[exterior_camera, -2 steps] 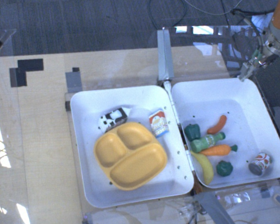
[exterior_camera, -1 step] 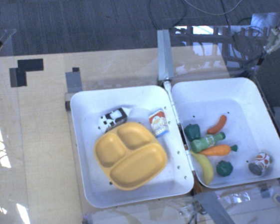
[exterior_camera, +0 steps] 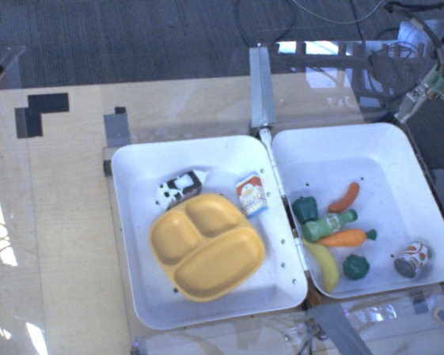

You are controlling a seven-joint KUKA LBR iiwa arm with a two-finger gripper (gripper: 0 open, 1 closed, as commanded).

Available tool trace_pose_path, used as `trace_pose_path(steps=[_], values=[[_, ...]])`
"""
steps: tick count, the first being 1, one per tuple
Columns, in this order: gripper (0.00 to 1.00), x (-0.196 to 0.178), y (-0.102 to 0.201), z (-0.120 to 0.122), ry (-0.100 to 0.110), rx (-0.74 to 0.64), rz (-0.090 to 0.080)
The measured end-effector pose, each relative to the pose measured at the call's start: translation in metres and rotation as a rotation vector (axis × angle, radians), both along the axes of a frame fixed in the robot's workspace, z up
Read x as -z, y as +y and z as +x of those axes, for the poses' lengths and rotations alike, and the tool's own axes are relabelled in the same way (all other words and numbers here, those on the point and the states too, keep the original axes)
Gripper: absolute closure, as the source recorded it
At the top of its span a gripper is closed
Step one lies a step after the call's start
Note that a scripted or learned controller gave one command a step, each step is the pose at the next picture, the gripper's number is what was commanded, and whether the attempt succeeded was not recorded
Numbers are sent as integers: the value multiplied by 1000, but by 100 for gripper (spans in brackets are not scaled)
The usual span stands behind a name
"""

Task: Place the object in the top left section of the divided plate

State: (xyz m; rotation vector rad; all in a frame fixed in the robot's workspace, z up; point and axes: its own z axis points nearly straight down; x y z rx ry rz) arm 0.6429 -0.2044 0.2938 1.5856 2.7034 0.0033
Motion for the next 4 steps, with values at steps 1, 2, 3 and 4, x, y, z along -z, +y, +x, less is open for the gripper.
trace_pose_path(steps=[1,2,3,4], values=[[100,-15,0,2,-2,-11,-1],[100,-104,0,25,-4,-94,-3],[100,-115,10,27,-2,-238,-3],[100,-144,0,20,-3,-334,-5]])
